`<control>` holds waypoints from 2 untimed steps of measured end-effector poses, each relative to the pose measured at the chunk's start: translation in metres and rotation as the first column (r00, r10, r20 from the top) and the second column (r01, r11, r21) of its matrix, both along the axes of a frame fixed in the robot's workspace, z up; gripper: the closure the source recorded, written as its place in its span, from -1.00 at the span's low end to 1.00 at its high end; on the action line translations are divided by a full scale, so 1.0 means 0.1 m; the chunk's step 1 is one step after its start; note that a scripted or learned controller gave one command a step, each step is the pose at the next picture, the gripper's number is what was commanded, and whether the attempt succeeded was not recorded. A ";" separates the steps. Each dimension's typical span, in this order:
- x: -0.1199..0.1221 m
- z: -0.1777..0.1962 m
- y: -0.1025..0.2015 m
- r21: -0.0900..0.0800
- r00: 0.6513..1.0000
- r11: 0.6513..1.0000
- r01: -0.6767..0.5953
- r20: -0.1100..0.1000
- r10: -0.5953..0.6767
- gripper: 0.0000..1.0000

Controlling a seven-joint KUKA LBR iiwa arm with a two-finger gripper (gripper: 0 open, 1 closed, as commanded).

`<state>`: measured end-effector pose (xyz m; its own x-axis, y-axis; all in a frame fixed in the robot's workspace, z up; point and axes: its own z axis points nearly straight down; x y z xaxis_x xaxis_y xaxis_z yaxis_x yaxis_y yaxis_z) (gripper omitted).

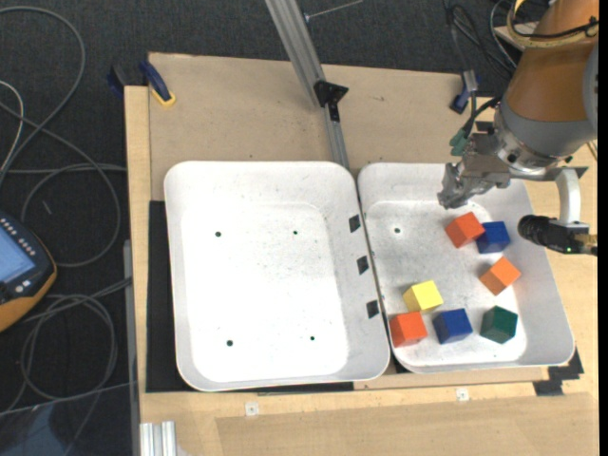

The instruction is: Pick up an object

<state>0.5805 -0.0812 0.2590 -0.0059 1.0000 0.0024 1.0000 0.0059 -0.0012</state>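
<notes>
Your gripper [457, 195] hangs over the right bin [541, 350]; whether it's spread or closed, you can't tell. Nothing shows in it. The red block [464, 228] lies just below it, touching the blue block [493, 237].

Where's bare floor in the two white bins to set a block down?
The left white bin offers bare floor rim to rim. In the right white bin, free floor lies at its far-left corner, bordered by the gripper, the orange-red cube and the yellow cube. Its near and right parts are crowded with blocks.
</notes>
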 end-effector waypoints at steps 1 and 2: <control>0.12 -0.03 0.46 -0.001 1.000 1.000 0.000 0.002 0.000 1.00; 0.25 -0.01 1.00 0.000 1.000 1.000 -0.001 0.003 0.001 1.00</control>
